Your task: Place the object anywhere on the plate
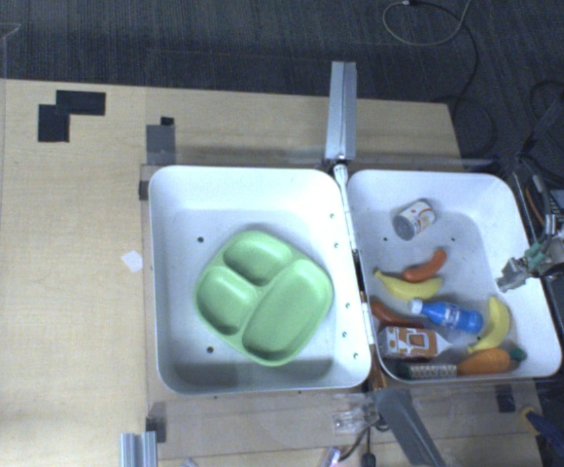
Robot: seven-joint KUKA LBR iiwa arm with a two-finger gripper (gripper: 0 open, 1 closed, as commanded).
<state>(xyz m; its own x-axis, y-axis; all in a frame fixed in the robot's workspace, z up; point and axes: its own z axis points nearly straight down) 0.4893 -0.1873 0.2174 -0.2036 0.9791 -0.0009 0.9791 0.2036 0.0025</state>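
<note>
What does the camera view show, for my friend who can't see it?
A green plate with three sections sits in the left white bin. The right bin holds toy food: bananas, a blue bottle, a can and a carrot. The robot's pincer hangs over that bin's right edge.

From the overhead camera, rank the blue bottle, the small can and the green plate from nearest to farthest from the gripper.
Measured from the gripper at the right bin's right edge:
1. Blue bottle, lower middle of the right bin.
2. Small can, upper part of the right bin, a little farther.
3. Green plate, in the left bin, clearly farthest.
</note>
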